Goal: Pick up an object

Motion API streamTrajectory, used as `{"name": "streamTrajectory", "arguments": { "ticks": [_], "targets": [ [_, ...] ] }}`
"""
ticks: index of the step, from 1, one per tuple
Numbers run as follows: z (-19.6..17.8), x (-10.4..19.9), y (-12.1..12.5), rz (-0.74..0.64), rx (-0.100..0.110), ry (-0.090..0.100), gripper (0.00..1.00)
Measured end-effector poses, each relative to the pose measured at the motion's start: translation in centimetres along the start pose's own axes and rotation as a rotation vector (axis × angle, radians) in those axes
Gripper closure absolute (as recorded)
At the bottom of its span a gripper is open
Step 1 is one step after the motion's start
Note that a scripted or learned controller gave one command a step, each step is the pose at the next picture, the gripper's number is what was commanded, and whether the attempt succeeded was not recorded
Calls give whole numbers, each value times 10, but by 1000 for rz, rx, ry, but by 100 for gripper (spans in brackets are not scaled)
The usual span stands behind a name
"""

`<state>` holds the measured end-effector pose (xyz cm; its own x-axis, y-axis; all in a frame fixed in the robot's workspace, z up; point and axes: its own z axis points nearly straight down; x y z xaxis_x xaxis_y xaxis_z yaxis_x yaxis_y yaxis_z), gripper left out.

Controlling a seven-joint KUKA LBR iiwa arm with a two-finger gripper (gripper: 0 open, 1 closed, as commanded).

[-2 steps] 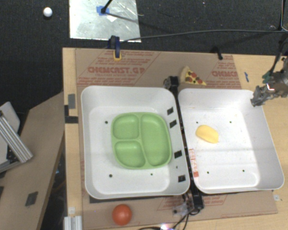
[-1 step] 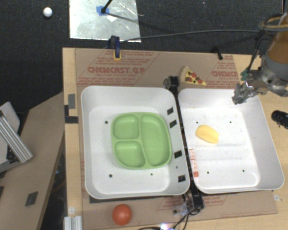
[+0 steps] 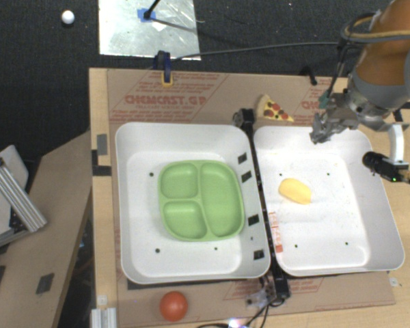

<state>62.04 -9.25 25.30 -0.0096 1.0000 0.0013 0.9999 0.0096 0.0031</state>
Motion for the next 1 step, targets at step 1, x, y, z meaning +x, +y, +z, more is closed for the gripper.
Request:
{"name": "streamTrajectory", "arguments": {
  "ticks": [1],
  "targets": [
    [11,46,3,1,1,0,100]
  ]
}}
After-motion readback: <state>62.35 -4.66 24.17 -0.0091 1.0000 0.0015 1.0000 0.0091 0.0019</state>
